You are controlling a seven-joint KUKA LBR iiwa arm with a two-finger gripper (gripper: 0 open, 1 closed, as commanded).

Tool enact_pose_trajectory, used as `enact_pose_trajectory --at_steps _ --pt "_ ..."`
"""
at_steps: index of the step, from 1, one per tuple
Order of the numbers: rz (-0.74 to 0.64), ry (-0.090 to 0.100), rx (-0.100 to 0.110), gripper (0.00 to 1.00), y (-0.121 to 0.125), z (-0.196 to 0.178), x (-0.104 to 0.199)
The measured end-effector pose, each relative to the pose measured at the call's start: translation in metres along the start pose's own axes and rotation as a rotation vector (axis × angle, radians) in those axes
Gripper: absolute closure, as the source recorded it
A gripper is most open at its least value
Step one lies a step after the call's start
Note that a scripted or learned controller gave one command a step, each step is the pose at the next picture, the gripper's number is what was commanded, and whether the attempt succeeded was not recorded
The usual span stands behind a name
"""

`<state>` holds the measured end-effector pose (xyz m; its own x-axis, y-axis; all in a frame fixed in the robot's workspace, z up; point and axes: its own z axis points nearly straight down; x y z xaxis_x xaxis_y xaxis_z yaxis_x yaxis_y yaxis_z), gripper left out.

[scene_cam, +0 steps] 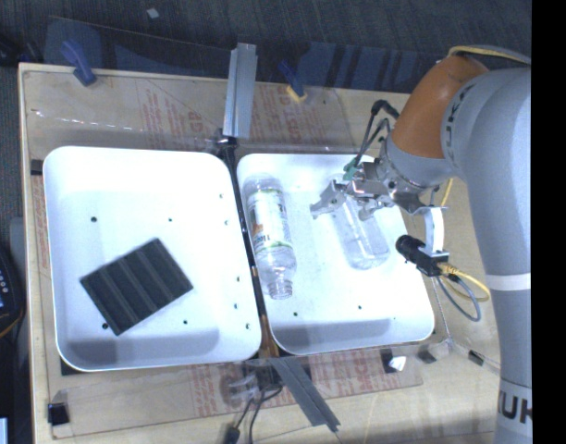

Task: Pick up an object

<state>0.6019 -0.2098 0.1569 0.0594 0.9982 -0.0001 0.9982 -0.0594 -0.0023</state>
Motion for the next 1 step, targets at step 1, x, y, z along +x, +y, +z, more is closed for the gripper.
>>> enact_pose_trajectory --at_steps 1 --pt "0.070 0.000 -0.001 0.00 0.0231 -0.1161 0.0130"
